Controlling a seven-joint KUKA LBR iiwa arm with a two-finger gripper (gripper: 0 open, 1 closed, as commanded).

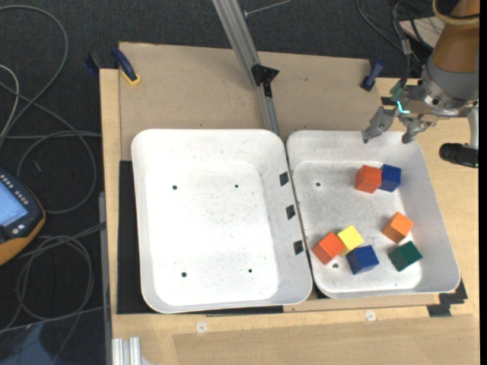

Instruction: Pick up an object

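Observation:
My gripper hangs open over the far edge of the right bin, its two fingers spread with nothing between them. Just below it in the bin sit an orange-red cube and a blue cube, touching side by side. Nearer the front lie an orange cube, a green cube, a yellow cube, another orange cube and a second blue cube.
The left bin lies beside the right one. A grey metal pole slants up from between the bins at the back. Blue clamps hold the board's far corners. Cables and a handheld device lie at the left.

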